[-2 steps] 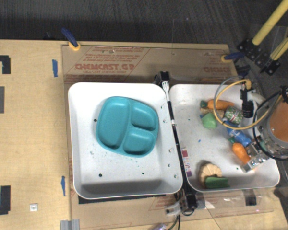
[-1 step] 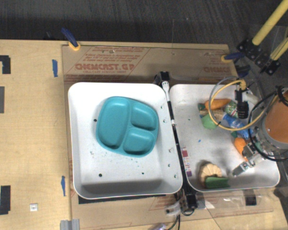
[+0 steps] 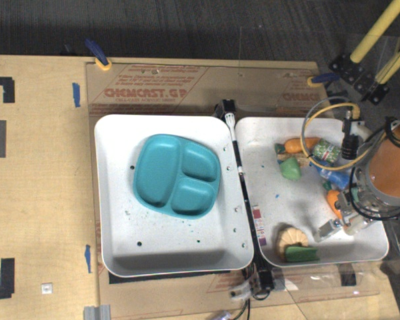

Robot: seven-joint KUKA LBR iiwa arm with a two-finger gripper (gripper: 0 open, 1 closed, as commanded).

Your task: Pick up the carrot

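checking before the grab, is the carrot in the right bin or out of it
In: the carrot lies flat on the right bin's floor near its far edge.

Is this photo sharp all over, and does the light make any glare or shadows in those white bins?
In the camera view, light is even and soft: the teal plate casts a faint shadow on the left bin; the right bin shows mild sheen, no harsh glare. The small items look soft, and the arm at the right edge is blurry.

carrot [image 3: 295,145] | orange, green leafy end at left | lying flat | right bin, far side
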